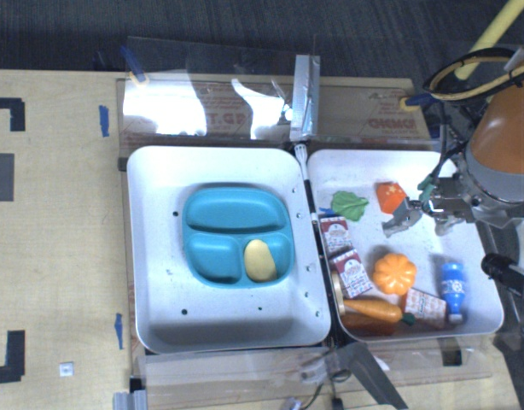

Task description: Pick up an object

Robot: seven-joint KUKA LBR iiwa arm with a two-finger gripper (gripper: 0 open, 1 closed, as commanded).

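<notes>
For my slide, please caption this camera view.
Gripper hovers in the right bin beside an orange toy.

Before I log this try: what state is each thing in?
Gripper: low over the right bin, nothing seen held.
Tray: flat in the left bin, holding the yellow piece.
Pumpkin: loose in the right bin.
Blue bottle: lying down.
Cartons: lying by the divider.
Leaf: lying flat.
</notes>
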